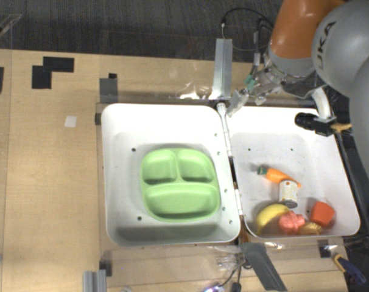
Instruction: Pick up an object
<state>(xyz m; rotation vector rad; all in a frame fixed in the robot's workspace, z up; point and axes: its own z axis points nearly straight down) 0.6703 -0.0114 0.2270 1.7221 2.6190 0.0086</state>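
While lying flat, orange carrot [276,174] shows green top.

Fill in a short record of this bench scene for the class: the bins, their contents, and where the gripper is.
left bin: green divided tray
right bin: toy carrot, small white can, banana, pink toy, orange block
item cluster: near front right corner of right bin
gripper: above back edge of right bin, away from items
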